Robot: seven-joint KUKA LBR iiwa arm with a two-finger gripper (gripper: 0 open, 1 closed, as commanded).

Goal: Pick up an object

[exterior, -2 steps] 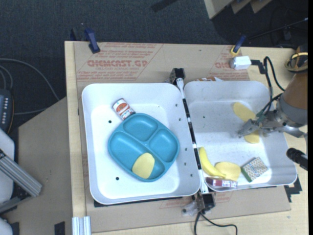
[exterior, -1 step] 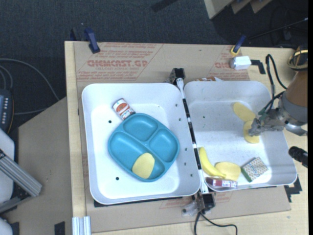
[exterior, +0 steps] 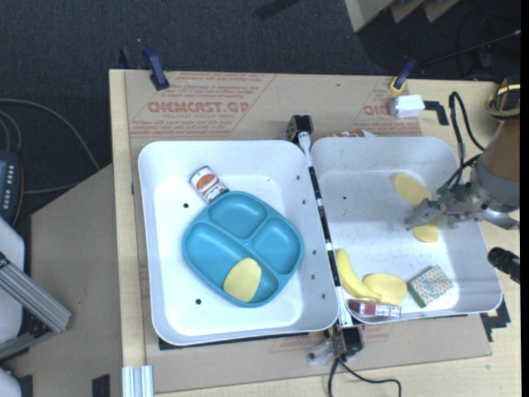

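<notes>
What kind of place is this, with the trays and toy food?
Probably a robotics lab test bench. Two white bins are clamped onto a board with loose cables around it, a robot arm reaches into the right bin, and the blue plate and banana look like practice props.

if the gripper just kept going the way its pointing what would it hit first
The gripper points left and downward into the right bin. Its tips sit right by a small yellow piece, so that, or the bin floor beside it, would likely come first; depth is hard to judge.

Left bin point(exterior: 157, 222) holds a tray point(exterior: 240, 242) and can point(exterior: 207, 184); right bin point(exterior: 364, 151) holds a banana point(exterior: 350, 276) and box point(exterior: 431, 285).
</notes>
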